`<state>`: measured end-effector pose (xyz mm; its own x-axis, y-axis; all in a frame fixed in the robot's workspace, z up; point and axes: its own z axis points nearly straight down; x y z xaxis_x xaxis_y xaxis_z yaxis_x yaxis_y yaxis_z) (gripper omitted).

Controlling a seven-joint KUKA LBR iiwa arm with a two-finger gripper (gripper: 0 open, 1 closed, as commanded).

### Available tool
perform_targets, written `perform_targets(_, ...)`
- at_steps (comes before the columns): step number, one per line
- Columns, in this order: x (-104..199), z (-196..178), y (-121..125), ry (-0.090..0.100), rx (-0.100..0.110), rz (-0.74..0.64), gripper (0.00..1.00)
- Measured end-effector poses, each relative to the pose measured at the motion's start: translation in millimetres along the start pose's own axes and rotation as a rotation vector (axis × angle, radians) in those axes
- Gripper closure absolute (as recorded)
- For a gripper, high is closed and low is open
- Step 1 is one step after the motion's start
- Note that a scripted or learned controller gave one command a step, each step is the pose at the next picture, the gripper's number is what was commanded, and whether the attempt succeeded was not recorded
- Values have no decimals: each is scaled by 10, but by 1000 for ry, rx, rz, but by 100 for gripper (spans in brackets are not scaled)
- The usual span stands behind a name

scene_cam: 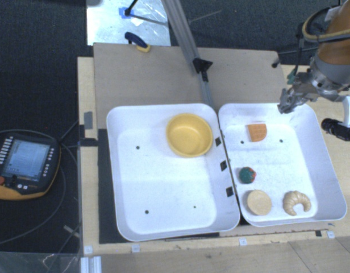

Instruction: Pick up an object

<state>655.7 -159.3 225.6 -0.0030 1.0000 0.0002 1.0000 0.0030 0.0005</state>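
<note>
Left bin (129,209) holds one yellow bowl (189,134) at its far edge, near the divide; right bin (328,181) holds four items, well apart: orange block (257,132) far side, croissant (296,202) at near right corner, tan disc (258,202) just left of it, green-red ball (247,175) above disc. Arm (334,44) enters from right w/ gripper (287,105) over right bin's far rim, right of block, nothing seen in its grasp; whether it's open or closed can't be told.
</note>
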Motion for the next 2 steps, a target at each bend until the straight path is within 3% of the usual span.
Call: perform_targets(2,1032,-71,-240,1,-1,-1,100)
